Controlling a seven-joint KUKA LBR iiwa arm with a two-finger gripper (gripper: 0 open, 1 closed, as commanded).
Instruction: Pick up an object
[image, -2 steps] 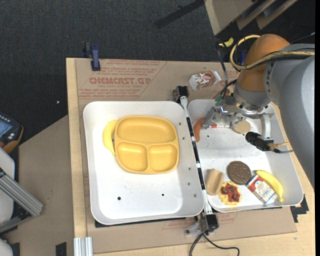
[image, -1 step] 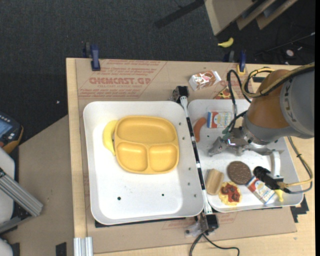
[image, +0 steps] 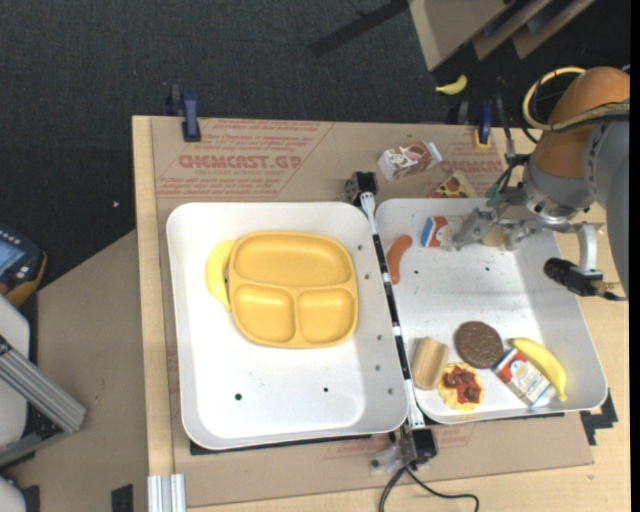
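- The cardboard sheet (image: 300, 150) under the bins carries red printing; "CHEMCAST" can be read along its far edge, the smaller lines around it cannot.
- Two white bins sit side by side: the left bin (image: 200, 380) and the right bin (image: 560, 320), their inner rims touching.
- One yellow divided tray (image: 293, 288) with three compartments lies in the far half of the left bin; a yellow plate (image: 216, 270) shows from under its left side.
- The right bin holds one orange sausage-shaped piece (image: 398, 256) by the far left rim and one red, white and blue packet (image: 433, 231) near the far edge, its print too small to read.
- Along that bin's near edge lie one bread roll (image: 429, 361), one brown round patty (image: 480, 343), one red-and-yellow food piece (image: 461, 385), one small printed carton (image: 524, 378) with unreadable lettering, and one banana (image: 545, 364) touching the carton.
- Two small printed items rest on the cardboard beyond the bins: a red-and-white packet (image: 408, 159) and a flat card (image: 452, 187); neither label is legible.
- The gripper (image: 478, 229) is over the far edge of the right bin, just beside the red, white and blue packet; whether its fingers are parted or closed I cannot tell.
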